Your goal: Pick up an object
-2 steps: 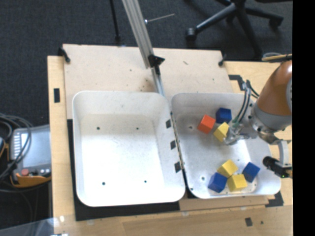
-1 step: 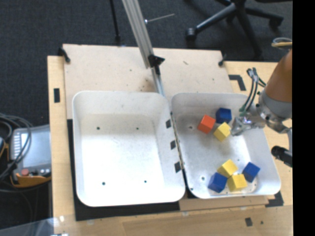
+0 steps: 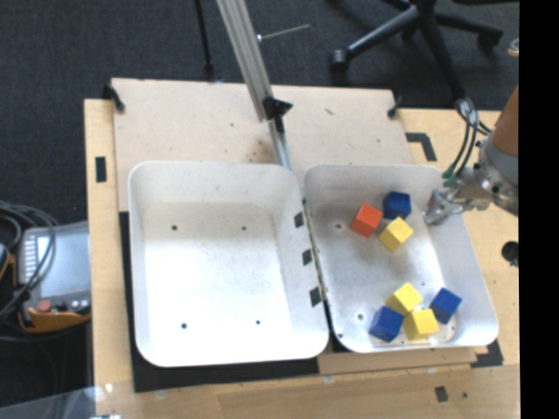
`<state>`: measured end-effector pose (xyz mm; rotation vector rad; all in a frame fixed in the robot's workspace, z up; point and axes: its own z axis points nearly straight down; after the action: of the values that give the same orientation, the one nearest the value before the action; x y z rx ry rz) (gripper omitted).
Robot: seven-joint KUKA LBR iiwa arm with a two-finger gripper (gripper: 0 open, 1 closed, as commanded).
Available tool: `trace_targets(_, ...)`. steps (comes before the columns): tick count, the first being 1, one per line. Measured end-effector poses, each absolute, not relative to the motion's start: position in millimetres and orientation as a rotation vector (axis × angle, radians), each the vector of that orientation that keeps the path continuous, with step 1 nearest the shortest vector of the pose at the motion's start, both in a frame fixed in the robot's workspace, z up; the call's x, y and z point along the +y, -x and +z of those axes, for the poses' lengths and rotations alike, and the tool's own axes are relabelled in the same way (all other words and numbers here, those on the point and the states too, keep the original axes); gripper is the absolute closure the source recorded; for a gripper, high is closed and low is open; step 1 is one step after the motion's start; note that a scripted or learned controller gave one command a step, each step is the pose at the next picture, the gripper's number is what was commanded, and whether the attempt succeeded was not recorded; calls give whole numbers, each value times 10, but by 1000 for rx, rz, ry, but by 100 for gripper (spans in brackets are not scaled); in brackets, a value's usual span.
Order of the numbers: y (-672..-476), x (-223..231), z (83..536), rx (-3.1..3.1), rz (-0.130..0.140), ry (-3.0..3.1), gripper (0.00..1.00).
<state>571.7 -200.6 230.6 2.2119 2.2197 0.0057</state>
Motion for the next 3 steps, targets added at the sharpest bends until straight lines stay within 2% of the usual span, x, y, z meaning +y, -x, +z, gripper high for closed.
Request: trace_targets(3, -6227, -571, 2452, 2228, 5, -2212, 100)
